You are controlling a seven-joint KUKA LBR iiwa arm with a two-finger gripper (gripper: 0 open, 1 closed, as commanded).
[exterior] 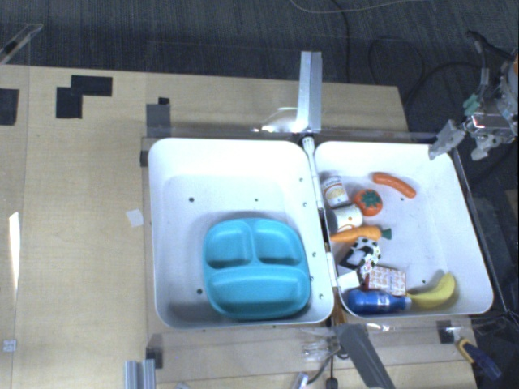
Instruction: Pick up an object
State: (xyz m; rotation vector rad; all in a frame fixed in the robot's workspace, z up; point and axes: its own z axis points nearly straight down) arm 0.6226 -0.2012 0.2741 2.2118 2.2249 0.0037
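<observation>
The right bin (454, 217) holds several small items. An orange-red sausage (394, 185) lies at the back, with a tomato (370, 202) and a small jar (333, 190) to its left. Below them sit a white cup (347, 216), a carrot (357, 234) and a black-and-white toy (362, 255). At the front are a patterned box (384, 279), a blue bottle (373, 301) and a banana (433, 292). My gripper (477, 128) hangs over the bin's far right corner, well apart from all the items, with nothing seen in it.
A blue divided plate (256, 267) lies in the left bin (174, 217). A metal post (310, 87) rises behind the wall between the bins. Cables (381, 6) run along the dark floor at the back.
</observation>
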